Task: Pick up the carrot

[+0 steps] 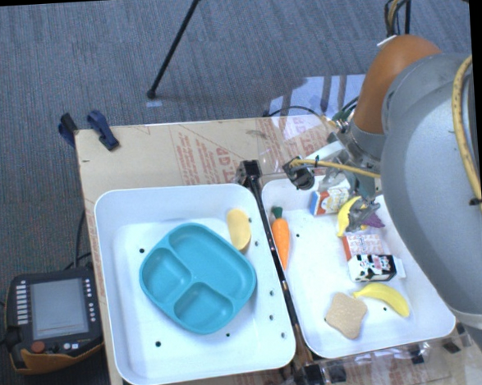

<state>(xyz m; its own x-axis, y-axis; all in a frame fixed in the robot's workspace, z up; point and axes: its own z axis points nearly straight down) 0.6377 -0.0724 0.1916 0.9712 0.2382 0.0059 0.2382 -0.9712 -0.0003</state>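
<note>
Against the left wall of the right bin (431,318), at about nine o'clock in it, lies the carrot (281,241), green top toward twelve; it looks light, stiff and smooth, best pinched across its thick orange middle. At three o'clock from it, the arm (437,174) leans over the bin's far side, its gripper (362,208) low among small packets, whether open or closed impossible to tell.

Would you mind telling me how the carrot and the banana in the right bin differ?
The carrot is orange with a green top, while the banana is yellow all over. The carrot is straight and lies lengthwise against the bin's left wall; the banana is curved and lies crosswise near the front right. The carrot lies apart from the other items; the banana sits just below a small carton. Both lie flat in the right bin.
</note>
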